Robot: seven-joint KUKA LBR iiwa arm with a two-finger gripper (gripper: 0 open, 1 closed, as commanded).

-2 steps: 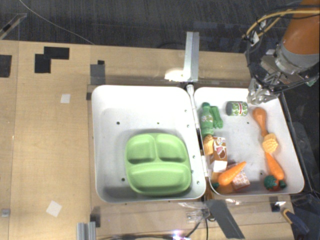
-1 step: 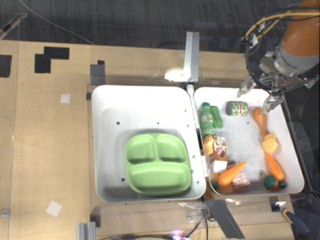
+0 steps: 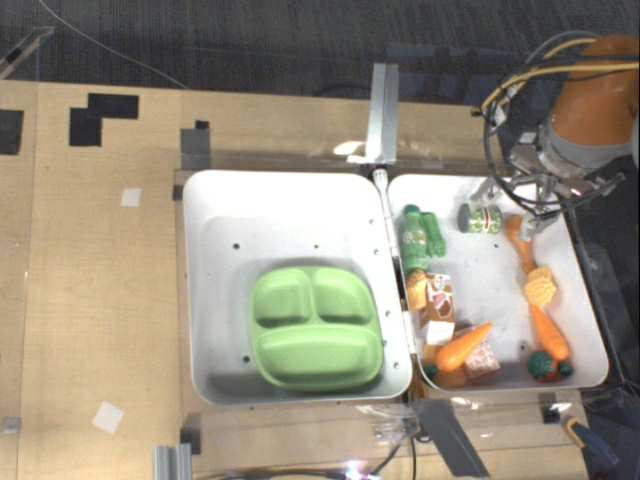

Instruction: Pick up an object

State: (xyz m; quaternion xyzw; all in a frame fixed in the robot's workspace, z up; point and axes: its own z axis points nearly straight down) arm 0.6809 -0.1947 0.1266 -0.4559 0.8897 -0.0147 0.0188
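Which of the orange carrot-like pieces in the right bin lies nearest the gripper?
The thin orange piece by the bin's right wall, just below the gripper. The carrot farther down that wall and the one near the bin's front edge lie much farther away.

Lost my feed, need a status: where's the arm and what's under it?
Pincer at right bin's back edge. Nothing seen held. Small can just left of it, orange carrot nearby. Green tray in left bin.
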